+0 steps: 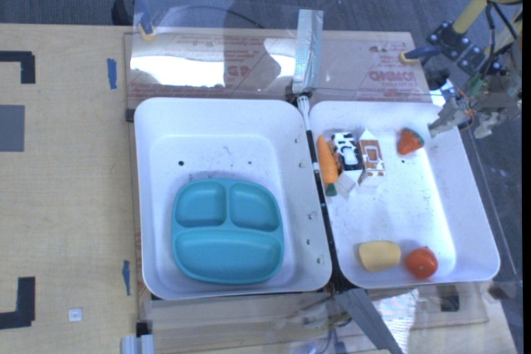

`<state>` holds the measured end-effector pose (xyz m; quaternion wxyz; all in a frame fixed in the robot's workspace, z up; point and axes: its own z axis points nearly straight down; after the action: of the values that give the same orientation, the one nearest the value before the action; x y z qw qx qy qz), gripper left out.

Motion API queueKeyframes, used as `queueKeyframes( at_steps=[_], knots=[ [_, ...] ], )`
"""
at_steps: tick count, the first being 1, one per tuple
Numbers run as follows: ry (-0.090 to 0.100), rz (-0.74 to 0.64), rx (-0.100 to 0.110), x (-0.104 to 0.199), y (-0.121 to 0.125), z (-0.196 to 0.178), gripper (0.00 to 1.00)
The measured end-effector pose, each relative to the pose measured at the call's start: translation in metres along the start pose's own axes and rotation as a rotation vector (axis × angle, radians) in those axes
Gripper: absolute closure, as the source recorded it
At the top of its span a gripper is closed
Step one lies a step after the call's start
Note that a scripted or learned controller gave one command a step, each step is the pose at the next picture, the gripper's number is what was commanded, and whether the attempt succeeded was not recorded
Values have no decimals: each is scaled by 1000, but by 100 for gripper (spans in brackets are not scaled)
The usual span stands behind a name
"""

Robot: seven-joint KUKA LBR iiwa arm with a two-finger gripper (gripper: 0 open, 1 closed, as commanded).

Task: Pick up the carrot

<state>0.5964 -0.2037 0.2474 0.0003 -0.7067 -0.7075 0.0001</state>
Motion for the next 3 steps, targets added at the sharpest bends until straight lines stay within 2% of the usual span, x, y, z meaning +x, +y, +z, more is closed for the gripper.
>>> queueKeyframes(
  at_steps=[1,2,3],
  knots=[
    [-4,19,-8,26,9,144,0],
    [-5,-169,-5,22,28,161,0],
    [-4,-74,-4,54,-40,160,0]
  ],
)
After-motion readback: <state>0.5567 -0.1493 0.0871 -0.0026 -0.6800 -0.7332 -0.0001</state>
